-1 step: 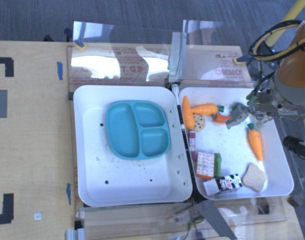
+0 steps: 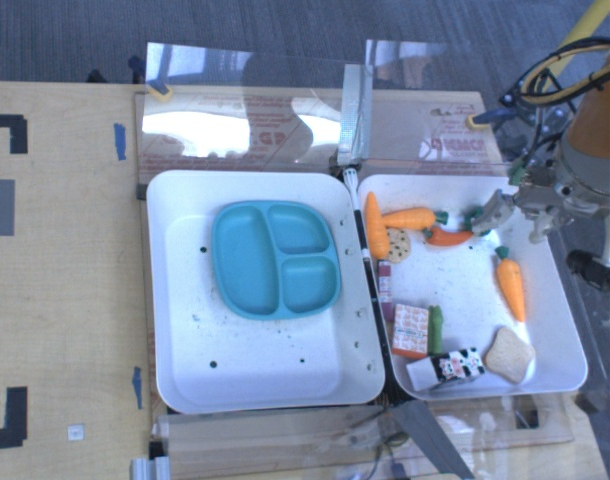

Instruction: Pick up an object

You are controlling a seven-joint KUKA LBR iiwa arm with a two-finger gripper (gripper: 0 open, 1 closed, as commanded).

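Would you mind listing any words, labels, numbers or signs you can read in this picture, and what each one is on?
None of it can be read.
Red print on the clear panel behind the left bin: mirrored and blurred.
Red print on the panel behind the right bin: blurred.
Red-and-white box: print too small.
Black-and-white carton: print too small.

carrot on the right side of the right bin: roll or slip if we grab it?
The carrot looks like smooth toy plastic, so probably light and stiff, possibly slippery. Its round, tapered body lies loose on the right bin floor, so a push likely rolls or pivots it. The gripper sits just above it.
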